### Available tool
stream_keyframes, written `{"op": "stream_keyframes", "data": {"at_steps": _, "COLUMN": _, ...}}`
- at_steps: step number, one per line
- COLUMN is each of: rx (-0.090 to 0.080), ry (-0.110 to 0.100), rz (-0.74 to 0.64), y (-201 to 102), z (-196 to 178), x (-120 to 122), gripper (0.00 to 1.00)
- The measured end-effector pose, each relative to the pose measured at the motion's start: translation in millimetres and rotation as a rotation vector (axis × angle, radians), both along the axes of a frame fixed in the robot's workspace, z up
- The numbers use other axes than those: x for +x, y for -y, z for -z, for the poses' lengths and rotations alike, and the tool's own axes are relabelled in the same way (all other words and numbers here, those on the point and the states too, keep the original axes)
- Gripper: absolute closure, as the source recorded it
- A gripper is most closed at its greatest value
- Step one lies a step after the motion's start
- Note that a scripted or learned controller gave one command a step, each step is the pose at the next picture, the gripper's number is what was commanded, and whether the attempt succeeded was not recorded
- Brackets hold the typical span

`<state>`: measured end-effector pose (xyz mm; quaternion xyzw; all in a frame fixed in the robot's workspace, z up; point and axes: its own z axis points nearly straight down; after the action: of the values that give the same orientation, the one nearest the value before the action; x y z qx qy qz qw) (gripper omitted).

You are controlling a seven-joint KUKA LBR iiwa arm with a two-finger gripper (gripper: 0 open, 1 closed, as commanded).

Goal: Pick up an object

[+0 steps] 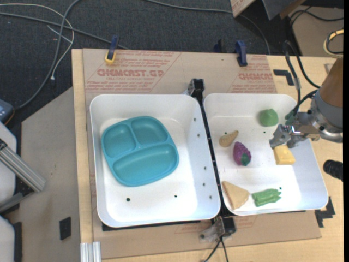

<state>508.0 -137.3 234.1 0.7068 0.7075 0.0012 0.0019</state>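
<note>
— Over the right bin [305, 198], what is the arm doing?
— Its tool [283, 138] hangs low above the bin's right side, just above a yellow block [284, 156]. Whether the tool is apart or together, I cannot tell; nothing shows between its tips.
— And the things it could pick?
— All lie on the bin's floor. A green round piece [268, 117] sits toward the far right corner, near the tool. A small tan piece [228, 138] lies left of centre, with a purple piece [241, 153] just beside it. At the near edge, a tan wedge [235, 194] lies touching, or nearly touching, a green leafy piece [266, 197].
— The left bin [109, 201]?
— It bears a teal divided plate [140, 149] with three compartments, lying flat.
— What carries the bins?
— A cardboard sheet [136, 70] printed with red lettering, held to the surface by two blue clamps [112, 47] at its far edge. A black clip [196, 86] sits where the bins meet.
</note>
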Motion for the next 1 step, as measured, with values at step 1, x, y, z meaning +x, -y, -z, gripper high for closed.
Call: {"op": "stream_keyframes", "data": {"at_steps": 1, "rx": 0.003, "ry": -0.007, "rz": -0.001, "y": -51.2, "z": 11.4, "x": 0.4, "gripper": 1.00}}
